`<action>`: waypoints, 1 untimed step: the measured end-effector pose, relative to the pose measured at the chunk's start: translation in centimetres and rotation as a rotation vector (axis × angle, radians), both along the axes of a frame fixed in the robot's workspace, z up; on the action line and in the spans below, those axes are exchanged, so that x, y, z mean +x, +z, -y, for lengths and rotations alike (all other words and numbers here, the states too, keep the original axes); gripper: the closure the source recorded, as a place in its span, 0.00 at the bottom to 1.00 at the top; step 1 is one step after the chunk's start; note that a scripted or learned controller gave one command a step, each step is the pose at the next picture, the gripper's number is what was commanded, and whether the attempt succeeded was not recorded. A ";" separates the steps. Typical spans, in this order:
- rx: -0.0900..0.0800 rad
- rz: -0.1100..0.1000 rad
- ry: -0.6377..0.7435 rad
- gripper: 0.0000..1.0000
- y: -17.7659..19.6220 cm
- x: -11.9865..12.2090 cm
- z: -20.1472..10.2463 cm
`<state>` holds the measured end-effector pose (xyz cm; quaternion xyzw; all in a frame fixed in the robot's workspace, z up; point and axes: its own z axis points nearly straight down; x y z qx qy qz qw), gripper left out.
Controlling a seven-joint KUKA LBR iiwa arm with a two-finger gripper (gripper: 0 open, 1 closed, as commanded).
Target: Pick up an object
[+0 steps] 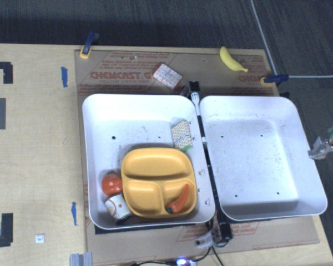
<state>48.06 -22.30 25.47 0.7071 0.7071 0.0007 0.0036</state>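
My fingers [322, 146] sit at three o'clock, just off the right bin's [299, 204] rim; I cannot tell whether they are open or closed. In the left bin [100, 115], a yellow tray [155, 176] holds an orange carrot [179, 200] at five o'clock.

A pale wooden tabletop [33, 165] carries a brown cardboard sheet [127, 71] held by a clamp at each far corner. Two shallow white bins sit side by side on the sheet, the left bin [100, 148] touching the right bin [299, 148]. A yellow banana [232, 60] and a small patterned packet [166, 75] lie on the cardboard beyond the bins.
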 end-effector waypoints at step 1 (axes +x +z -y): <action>0.005 -0.006 0.002 1.00 -3.3 -0.1 -5.3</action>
